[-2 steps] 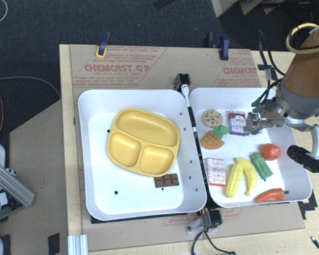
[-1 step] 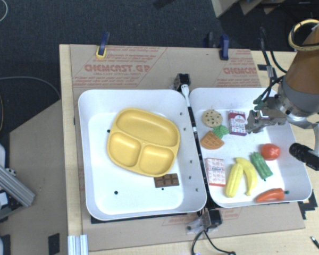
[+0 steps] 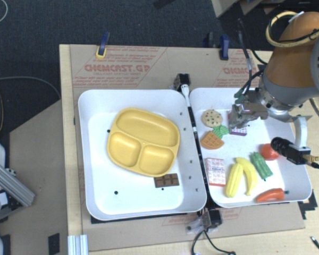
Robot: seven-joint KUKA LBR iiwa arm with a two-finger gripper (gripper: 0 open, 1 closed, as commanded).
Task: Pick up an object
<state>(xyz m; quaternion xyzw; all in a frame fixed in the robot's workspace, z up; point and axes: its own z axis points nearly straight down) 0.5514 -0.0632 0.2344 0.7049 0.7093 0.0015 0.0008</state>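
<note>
My gripper (image 3: 239, 122) hangs low over the back-left part of the right bin (image 3: 303, 180). Just under its tip lies a small purple item (image 3: 238, 133), partly hidden by it. To its left sit a round cookie (image 3: 211, 117), a green piece (image 3: 220, 131) and an orange waffle (image 3: 212, 141). Toward the front lie a red-and-white packet (image 3: 215, 171), a yellow banana bunch (image 3: 241, 177), a green vegetable (image 3: 262, 166), a red tomato (image 3: 268, 152) and an orange-red pepper (image 3: 269, 195).
The left bin (image 3: 93, 185) holds a yellow divided plate (image 3: 143, 141) and a brown chocolate bar (image 3: 166, 181) near its front right. The grey and orange arm (image 3: 297, 52) covers the right bin's back right. A black cable part (image 3: 290, 150) overhangs the tomato.
</note>
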